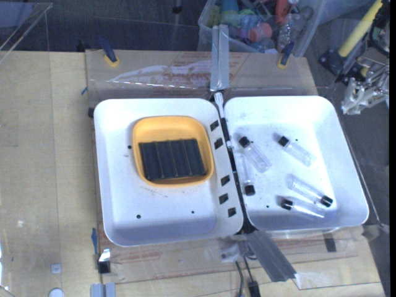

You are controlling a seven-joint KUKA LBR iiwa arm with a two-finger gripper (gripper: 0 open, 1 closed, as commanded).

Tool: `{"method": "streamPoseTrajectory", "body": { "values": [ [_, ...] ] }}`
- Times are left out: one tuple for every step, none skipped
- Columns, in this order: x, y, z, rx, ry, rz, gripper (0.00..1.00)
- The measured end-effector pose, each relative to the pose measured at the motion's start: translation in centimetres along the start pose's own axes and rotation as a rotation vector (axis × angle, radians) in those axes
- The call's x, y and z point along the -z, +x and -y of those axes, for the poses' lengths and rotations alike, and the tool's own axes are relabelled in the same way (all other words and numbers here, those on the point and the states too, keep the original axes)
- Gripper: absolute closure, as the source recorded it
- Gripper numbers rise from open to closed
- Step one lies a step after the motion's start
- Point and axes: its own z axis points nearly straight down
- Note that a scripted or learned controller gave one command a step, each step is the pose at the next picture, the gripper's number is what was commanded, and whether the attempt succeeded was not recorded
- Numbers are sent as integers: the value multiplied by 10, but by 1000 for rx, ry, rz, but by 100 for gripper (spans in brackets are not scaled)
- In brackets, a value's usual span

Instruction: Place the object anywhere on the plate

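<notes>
Off at the far right, beyond the rim of the right bin (334, 113), hangs what looks like the gripper (357, 96), a pale grey cluster of metal over the dark floor rather than over the bench. It is small and blurred here, so I cannot tell whether it is wide or narrow, and nothing can be seen in its grasp.

Nearest to it, in the right bin, lie several clear vials with black caps, all on their sides and apart from each other. One vial (294, 150) lies toward the far middle. A second vial (255, 154) lies left of it, close to the divider. Two more, a third vial (307, 191) and a fourth vial (301, 207), lie near each other toward the near right. A lone black cap (249, 189) shows just beside the divider; whether a clear body is attached is hard to say.

Further left, the left bin (111, 184) bears the yellow plate (142, 130), and a dark ribbed slab (172, 159) covers most of its floor.

Judging from this, the task is at its very start: no vial has been picked. The next move calls for bringing the arm in over the right bin, choosing a vial with room around it, and coming down square across its narrow body, since a round clear tube may roll away.
</notes>
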Motion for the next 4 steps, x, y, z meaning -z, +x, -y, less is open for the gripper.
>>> {"method": "streamPoseTrajectory", "body": {
  "values": [
    [40, 0, 0, 220, 1, 0, 100],
    [-1, 0, -1, 520, -8, 1, 100],
    [53, -5, -2, 799, -2, 1, 100],
    [19, -8, -4, 1022, -9, 4, 100]
  ]
}}
